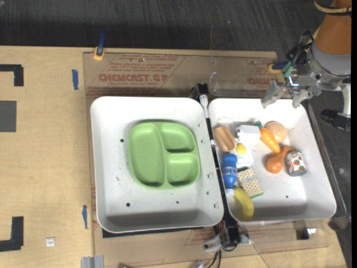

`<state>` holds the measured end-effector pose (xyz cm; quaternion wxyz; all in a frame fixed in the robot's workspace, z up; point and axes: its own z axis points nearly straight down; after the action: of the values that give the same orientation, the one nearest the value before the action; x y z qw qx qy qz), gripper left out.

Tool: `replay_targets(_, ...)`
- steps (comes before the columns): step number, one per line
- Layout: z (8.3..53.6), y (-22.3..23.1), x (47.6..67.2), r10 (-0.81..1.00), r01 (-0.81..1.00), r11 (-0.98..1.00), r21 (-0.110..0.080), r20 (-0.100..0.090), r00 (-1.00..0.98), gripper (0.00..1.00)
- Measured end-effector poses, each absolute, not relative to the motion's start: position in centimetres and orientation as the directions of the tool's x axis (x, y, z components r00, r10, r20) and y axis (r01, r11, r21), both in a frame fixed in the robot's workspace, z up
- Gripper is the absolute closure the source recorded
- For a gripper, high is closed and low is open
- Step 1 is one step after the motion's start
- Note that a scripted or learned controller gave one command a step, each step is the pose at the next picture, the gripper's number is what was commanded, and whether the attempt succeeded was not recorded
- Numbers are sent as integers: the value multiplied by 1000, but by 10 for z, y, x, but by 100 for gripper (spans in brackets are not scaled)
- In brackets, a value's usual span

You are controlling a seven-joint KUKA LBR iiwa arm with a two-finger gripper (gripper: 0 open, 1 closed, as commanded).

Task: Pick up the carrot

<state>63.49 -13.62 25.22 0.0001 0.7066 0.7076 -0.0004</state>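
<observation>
A grey robot arm's two-finger gripper [285, 97] hovers with its fingers spread apart and holding nothing over the far edge of the right-hand shallow white bin [321, 202], while the small orange carrot [270, 140] lies inside it among other toy foods.

The grey arm [333, 35] reaches in from the right, wrist pointing down, its jaws spread apart.

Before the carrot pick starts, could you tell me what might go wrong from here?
1. The carrot lies tight among a round tan item and an orange pear-shaped toy, so fingers may catch a neighbour.
2. The gripper hovers at the right bin's far rim, risking contact on descent.
</observation>
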Motion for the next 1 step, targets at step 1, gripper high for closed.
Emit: replay_targets(1, 125, -166, 627, 998, 998, 57, 12, -6, -57, 0)
